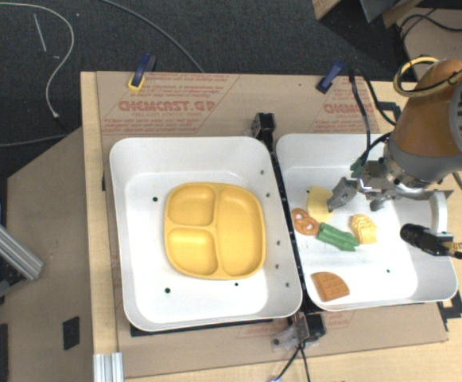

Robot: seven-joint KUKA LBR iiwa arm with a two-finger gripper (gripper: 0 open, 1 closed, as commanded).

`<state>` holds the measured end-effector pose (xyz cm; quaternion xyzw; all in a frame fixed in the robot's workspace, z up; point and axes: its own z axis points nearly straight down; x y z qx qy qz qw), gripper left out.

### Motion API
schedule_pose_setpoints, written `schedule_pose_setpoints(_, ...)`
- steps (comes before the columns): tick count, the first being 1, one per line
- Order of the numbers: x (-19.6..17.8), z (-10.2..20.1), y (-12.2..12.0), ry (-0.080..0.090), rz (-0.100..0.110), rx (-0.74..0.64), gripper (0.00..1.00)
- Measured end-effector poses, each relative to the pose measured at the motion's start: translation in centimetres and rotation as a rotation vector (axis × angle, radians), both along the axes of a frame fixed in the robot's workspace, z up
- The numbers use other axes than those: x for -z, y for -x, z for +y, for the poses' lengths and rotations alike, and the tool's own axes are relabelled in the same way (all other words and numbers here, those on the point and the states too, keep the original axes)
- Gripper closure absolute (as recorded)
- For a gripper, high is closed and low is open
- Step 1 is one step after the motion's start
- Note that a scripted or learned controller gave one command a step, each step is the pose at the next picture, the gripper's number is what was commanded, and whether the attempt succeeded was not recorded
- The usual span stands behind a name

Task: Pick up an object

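Hand (359,195), fingers spread and holding nothing, over right bin (421,281): centre above corn piece (363,228), descend straight, avoid green bean (337,237).

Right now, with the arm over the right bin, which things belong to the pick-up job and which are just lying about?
Part of the job:
- pincer
- right bin
- candidates in it: yellow wedge, pretzel, green pod, yellow corn piece, brown bread slice

Lying about:
- left bin with yellow divided plate
- blue clamps
- loose cable on the floor
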<state>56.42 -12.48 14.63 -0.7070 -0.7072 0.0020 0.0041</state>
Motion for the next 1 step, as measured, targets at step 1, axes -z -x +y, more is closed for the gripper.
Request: schedule_pose_setpoints(1, 4.61, 0.68, 0.65, 0.000, -0.001, 0.000, 0.00)
